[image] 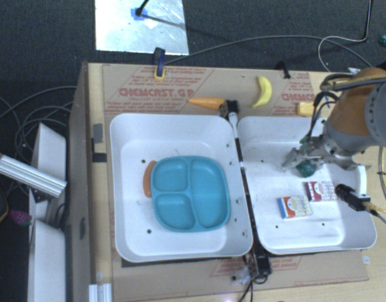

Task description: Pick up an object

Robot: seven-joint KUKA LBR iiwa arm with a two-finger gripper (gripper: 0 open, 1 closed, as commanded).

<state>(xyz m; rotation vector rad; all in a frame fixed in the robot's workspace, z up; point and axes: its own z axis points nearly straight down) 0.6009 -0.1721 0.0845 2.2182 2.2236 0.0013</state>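
The arm (359,109) reached in from the right and bent down over the right bin (268,137). Its tool (300,160) hung low over the upper middle of that bin, right at a small teal object (305,167). From where I stood I could not tell how far the tool was spread, nor whether the teal object was gripped or merely lay under it.

Two small boxes lay in the same bin, nearer the front. One, blue, orange and white (294,207), sat near the bin's middle; the other, red and white (320,190), lay just beside it toward the right, the two close but apart. Both were near the tool, a little in front of it.

In the left bin (127,137) a blue divided plate (190,192) took up the middle, with an orange stick (146,178) lying just along its left rim.

On the tabletop (174,83) behind the bins lay a carrot (205,103) near the gap between them, a banana (263,91) to its right, and a small yellow block (305,109) farther right, close to the arm. A yellow-and-black clamp (159,63) sat at the back edge.
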